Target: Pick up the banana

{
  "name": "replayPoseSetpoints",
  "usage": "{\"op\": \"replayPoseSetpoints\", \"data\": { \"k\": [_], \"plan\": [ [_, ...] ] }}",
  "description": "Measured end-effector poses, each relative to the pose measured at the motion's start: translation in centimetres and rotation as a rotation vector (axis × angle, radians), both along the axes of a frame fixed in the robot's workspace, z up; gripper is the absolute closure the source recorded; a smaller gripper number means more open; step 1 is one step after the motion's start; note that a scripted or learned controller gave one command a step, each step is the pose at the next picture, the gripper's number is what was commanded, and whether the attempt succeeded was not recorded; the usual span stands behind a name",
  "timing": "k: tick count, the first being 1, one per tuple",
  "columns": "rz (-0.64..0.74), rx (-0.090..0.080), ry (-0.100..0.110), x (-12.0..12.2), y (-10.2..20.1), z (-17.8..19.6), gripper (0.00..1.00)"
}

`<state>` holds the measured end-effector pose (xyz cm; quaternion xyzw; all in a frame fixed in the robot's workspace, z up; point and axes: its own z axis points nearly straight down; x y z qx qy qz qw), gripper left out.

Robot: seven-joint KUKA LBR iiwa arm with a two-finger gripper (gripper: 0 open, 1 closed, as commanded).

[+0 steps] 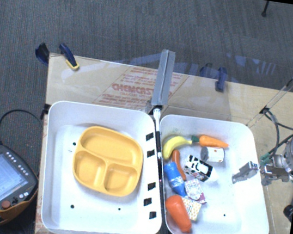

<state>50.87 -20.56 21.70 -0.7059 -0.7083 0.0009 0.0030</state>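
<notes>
Yellow banana point(173, 144) (well apart from gripper point(246, 172))

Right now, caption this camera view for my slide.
Gripper hovers over right bin, apart from banana.

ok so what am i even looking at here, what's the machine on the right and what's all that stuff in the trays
This is one camera fixed above a bench, looking down at a slant. Two shallow white bins sit side by side. The left bin holds a yellow divided plate. The right bin holds a pile of toy food along its left side: a banana, a carrot, a blue bottle, an orange-red piece and some small packets. The machine is a robot arm reaching in from the right; its gripper is over the right side of that bin, apart from the banana it is meant to pick up, and holds nothing.
</notes>
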Motion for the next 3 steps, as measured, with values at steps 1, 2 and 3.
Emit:
{"op": "replayPoseSetpoints", "data": {
  "k": [1, 2, 3],
  "plan": [
    [0.051, -0.001, -0.004, 5.8, 6.9, -13.1, 0.0],
    [0.117, -0.003, -0.004, 13.7, 8.6, -3.2, 0.0],
    [0.16, -0.004, -0.004, 12.8, 11.8, -12.1, 0.0]
  ]
}}
